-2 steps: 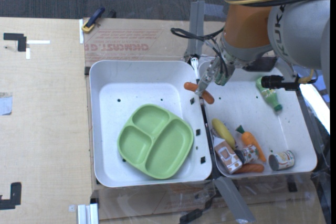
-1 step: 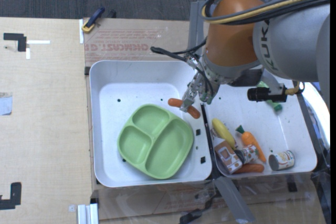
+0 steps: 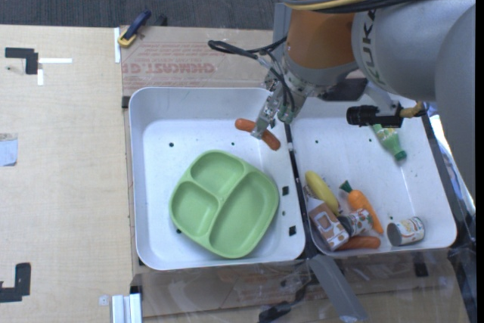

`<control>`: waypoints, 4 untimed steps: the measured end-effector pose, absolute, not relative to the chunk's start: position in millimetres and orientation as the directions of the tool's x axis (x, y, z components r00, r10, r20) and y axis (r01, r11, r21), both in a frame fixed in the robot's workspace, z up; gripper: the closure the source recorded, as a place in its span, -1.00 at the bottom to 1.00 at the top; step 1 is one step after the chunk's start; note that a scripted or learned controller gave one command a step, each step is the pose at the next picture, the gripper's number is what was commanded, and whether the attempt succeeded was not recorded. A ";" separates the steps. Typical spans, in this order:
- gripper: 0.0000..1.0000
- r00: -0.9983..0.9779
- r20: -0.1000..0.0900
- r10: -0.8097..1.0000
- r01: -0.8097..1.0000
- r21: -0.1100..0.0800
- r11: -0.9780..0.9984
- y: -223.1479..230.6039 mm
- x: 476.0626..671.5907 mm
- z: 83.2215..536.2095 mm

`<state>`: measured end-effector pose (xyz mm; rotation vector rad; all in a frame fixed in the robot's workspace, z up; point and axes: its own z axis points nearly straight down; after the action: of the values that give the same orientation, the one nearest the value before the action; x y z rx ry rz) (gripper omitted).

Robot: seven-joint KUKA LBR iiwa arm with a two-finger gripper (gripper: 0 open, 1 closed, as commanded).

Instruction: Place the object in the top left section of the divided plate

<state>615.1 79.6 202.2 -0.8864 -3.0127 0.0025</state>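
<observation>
- Found piled at the near end of the right bin [image 3: 435,185]: a small can [image 3: 406,231], a carrot [image 3: 357,204], a brown carton [image 3: 327,227] and a yellow corn-like piece [image 3: 321,191]. Probably just spare stock, well apart from the work in hand.
- Saw the green divided plate [image 3: 224,204] lying flat in the left bin [image 3: 147,163], toward its near side. Showed three hollows, all bare, so nothing had been delivered yet.
- Judged the top left section [image 3: 215,170] to be the small hollow nearest the far rim, though the plate's turned angle left that somewhat open.
- Spotted the orange sausage [image 3: 249,126] just beyond the plate's far rim, over the bin floor and near the wall shared by the bins.
- Appeared pinched across its middle by the gripper [image 3: 268,125], jaws closed onto it, one end poking left and the other down-right. Looked like a mid-length grip chosen to keep it balanced; could not tell whether lifted or touching the floor.
- Judged the step as carrying: needed a short move toward the near left, then a release over the small hollow. Risked a roll into the neighbouring hollow because of the round shape.
- Noted a green bottle [image 3: 389,140] lying farther back in the right bin, under the arm [image 3: 408,26].
- Made out brown cardboard [image 3: 174,64] beyond the bins, and a blue-and-yellow tool [image 3: 136,26] at its far corner.
</observation>
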 end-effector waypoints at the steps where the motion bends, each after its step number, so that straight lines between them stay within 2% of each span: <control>1: 1.00 -0.890 -0.001 0.456 0.456 -0.002 0.890 84.7 649.0 240.7; 2: 1.00 -0.920 0.003 0.391 0.391 -0.003 0.920 113.6 586.2 210.5; 3: 1.00 -0.876 0.003 0.483 0.483 -0.004 0.876 123.6 566.7 225.1; 4: 1.00 -0.798 0.000 0.602 0.602 -0.004 0.798 115.3 565.9 266.5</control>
<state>565.9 115.3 266.5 -0.9976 -2.9775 0.0053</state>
